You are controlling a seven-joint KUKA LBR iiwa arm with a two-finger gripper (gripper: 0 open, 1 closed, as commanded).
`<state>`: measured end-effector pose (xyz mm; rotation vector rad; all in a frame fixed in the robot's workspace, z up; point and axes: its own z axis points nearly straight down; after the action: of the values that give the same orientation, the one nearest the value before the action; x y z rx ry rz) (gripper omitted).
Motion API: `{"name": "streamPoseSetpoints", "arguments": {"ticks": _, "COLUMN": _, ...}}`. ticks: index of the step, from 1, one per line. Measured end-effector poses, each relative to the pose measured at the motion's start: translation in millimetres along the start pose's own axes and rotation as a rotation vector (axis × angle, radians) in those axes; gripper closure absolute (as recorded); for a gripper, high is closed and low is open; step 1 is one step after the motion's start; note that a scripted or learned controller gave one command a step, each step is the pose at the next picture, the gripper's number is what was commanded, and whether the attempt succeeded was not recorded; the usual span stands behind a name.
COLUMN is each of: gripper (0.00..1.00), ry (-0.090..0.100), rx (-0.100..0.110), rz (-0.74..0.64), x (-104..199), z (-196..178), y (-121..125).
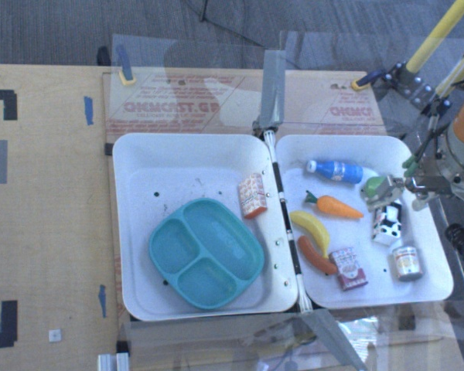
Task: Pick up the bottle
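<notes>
The bottle (336,170) is blue with a white cap and a white label band. It lies on its side near the back of the right bin (441,284), cap pointing left. My gripper (398,194) hangs over the bin's right side, to the right of the bottle and a little nearer the front, apart from it. It sits above a green object (375,185) and a black-and-white carton (387,226). Nothing shows as held.
The right bin also holds a carrot (338,205), a banana (312,229), a sausage (315,256), a red box (349,269) and a small can (407,263). In the left bin (139,161) lie a teal divided plate (206,252) and a small carton (253,195).
</notes>
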<state>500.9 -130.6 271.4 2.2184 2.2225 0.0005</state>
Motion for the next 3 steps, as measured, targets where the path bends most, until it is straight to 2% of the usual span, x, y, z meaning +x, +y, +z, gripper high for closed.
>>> {"name": "streamPoseSetpoints", "arguments": {"ticks": 1, "gripper": 0.00, "ry": 0.000, "rx": 0.000, "rz": 0.000, "x": 0.0, "z": 0.0, "y": 0.0}}
{"name": "streamPoseSetpoints", "arguments": {"ticks": 2, "gripper": 0.00, "ry": 0.000, "rx": -0.002, "rz": -0.025, "x": 8.7, "z": 31.4, "y": 69.5}}
{"name": "streamPoseSetpoints", "arguments": {"ticks": 3, "gripper": 0.00, "ry": -0.003, "rx": -0.013, "rz": -0.175, "x": 22.4, "z": 169.2, "y": 112.1}}
